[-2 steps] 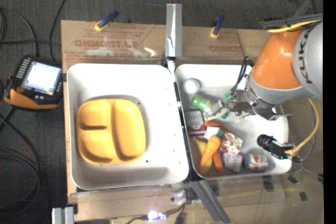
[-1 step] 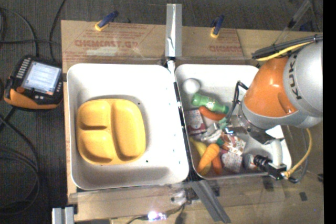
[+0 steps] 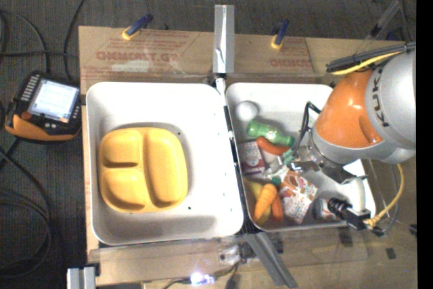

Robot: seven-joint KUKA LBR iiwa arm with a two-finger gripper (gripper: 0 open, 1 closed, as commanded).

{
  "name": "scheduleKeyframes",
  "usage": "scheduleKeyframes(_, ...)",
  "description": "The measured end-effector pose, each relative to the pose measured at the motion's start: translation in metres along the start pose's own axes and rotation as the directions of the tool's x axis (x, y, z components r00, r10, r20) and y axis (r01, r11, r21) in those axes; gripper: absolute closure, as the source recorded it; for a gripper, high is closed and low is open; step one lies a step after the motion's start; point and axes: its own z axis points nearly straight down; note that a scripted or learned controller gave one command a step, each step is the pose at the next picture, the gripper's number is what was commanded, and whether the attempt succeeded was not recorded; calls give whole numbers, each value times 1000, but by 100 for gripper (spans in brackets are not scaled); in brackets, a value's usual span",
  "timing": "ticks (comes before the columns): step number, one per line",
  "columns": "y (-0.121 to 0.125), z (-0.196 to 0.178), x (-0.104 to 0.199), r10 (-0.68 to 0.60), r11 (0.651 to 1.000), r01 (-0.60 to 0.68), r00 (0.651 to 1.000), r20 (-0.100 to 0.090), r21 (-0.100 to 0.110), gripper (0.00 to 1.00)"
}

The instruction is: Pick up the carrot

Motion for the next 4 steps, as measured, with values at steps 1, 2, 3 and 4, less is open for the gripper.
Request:
scheduleKeyframes(1,-1,1,0,0,1000,0,1000,-1,2,0)
scheduleKeyframes(2,-1,1,0,0,1000,0,1000,-1,3,0)
scheduleKeyframes(3,-11,15,4,-59,998,59,998,11,-10,0)
scheduleKeyframes(4,25,20,-1,472,882,-472,882,2,10,0)
